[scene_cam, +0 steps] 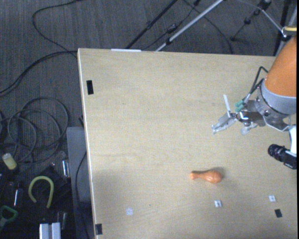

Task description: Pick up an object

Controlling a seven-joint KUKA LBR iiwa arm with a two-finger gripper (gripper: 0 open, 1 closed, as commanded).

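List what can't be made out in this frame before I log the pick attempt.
- Gripper in the camera view: fingers small and blurred, so their state is unreadable.
- Arm: cut off by the right edge above the orange band.
- Orange object on the bench: too small and soft to identify.
- Small markers: too tiny to read.

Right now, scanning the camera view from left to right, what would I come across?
Cables on the floor → black marker on the bench's left edge → small orange pear-shaped object → gripper → arm's orange band.
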